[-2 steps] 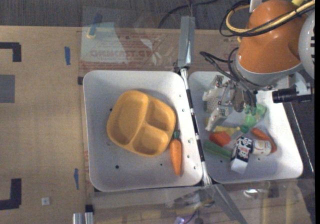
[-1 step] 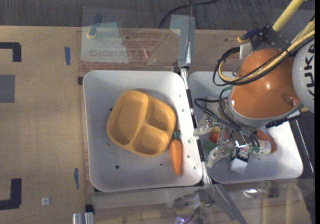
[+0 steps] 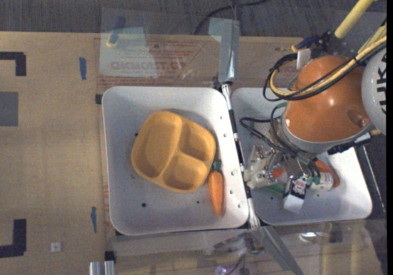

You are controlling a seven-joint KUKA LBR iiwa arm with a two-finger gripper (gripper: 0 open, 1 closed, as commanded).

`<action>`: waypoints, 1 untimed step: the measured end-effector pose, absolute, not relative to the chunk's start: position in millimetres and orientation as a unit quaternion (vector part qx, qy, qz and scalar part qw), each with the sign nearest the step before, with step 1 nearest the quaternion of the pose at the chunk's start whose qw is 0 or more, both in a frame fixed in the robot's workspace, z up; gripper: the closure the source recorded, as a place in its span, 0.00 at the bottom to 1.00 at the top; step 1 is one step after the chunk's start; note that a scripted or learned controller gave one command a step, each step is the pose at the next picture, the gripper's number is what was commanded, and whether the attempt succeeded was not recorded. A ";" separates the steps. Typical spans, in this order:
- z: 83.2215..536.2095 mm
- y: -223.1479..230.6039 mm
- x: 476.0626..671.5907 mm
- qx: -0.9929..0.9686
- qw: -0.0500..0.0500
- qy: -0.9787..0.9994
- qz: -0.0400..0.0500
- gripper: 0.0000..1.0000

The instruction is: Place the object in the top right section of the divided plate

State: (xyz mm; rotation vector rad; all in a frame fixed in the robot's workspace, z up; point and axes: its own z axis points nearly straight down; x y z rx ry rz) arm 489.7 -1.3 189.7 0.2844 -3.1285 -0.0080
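Camera view: fingers (image 3: 274, 177) low in the right bin (image 3: 344, 206), state unclear; carrot (image 3: 216, 191) beside the divided plate (image 3: 173, 151).

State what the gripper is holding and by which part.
Cannot be told: the gripper is low in the right bin over an orange-red object, with the wrist hiding any grasp.

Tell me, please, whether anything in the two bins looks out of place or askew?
The yellow divided plate sits rotated, not square with the left white bin. The orange toy carrot lies outside it, against its lower right rim. Nothing looks spilled or broken.
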 end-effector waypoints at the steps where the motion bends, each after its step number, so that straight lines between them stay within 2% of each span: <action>1: 189.7 -1.5 489.7 0.090 0.000 -0.996 -0.003 0.00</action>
